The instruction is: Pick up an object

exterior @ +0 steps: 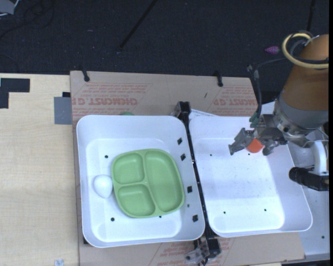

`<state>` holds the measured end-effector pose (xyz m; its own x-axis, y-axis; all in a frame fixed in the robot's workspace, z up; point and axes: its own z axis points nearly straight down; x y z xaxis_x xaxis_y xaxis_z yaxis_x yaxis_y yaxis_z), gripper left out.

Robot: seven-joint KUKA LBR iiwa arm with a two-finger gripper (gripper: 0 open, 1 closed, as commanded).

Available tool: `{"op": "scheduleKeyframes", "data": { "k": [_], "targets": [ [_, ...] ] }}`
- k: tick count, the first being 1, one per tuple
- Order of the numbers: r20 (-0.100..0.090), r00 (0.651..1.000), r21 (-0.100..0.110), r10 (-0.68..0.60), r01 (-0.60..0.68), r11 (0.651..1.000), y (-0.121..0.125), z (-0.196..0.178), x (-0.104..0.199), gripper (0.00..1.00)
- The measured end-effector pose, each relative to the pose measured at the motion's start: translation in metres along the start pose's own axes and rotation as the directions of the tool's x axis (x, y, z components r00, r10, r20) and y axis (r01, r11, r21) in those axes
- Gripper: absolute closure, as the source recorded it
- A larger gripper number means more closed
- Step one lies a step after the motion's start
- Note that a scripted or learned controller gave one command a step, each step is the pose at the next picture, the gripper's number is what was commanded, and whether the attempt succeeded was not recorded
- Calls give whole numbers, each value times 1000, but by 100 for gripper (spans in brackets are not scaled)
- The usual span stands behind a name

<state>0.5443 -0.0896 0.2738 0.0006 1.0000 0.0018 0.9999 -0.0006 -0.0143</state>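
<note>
Gripper (254,143) over far part of right bin (277,218), fingers closed on small orange object (256,146) showing between them. Obj looks light, rigid, smooth, prob. slippery; hold across its middle. Left bin (94,129): green tray (148,182), white ball (103,185) just left of it.

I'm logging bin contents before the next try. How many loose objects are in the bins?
3: a green divided plate and a white egg-like ball in the left bin, a small orange object at the gripper over the right bin.

Green divided plate (147,182), white egg (103,185), white bins (133,124), small orange object (256,146), grey claw (254,143)
</note>
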Motion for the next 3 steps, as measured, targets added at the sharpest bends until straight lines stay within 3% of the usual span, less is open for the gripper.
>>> {"op": "scheduleKeyframes", "data": {
  "k": [1,3],
  "targets": [
    [1,1000,-11,-2,2,1000,2,-6,0,0],
    [0,1000,-6,0,0,1000,11,110,8,0]
  ]
}}
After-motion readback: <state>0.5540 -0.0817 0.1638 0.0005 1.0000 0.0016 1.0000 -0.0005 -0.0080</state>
